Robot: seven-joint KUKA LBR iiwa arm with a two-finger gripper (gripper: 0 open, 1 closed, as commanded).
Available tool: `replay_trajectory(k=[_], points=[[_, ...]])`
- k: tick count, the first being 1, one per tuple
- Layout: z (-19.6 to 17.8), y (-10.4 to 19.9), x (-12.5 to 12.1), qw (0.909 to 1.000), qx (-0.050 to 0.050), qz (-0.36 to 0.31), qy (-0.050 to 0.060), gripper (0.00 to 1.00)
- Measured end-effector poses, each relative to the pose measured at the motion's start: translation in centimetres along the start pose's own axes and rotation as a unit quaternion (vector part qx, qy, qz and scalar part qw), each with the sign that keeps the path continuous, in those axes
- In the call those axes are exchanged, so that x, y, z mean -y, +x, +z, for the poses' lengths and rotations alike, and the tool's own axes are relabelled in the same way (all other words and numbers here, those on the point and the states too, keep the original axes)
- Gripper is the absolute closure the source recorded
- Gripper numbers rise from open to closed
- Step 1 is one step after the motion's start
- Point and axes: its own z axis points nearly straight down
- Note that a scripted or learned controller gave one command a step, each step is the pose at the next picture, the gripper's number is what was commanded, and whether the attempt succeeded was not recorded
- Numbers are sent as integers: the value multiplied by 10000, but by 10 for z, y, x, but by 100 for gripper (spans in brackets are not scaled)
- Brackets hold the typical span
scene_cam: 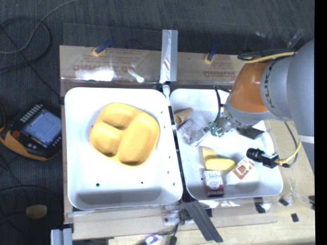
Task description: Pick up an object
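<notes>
My gripper [217, 128] hangs low in the right bin [273, 185], under the grey arm with its orange band [250, 92]. Its tip is over the bin's upper middle, just right of a clear crinkled packet [191, 132]. A tan wedge-shaped piece [183, 115] lies at the bin's upper left. Below the gripper lie a yellow wedge [217, 162], a dark red packet [213, 182] and a small orange-and-white packet [244, 168]. A big yellow lumpy object [124, 132] fills the middle of the left bin [76, 188].
A black connector on a cable [261, 156] sticks out from the arm over the right bin's right side. A divider rail [173, 137] runs between the bins. A handheld pendant [37, 131] lies on the floor at far left.
</notes>
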Motion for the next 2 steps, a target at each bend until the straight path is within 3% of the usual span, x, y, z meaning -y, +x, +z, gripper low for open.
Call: replay_trajectory(k=[1,2], points=[[-1,29,58,9987,14,504,-7,0],[-9,29,56,9988,-10,496,-8,100]])
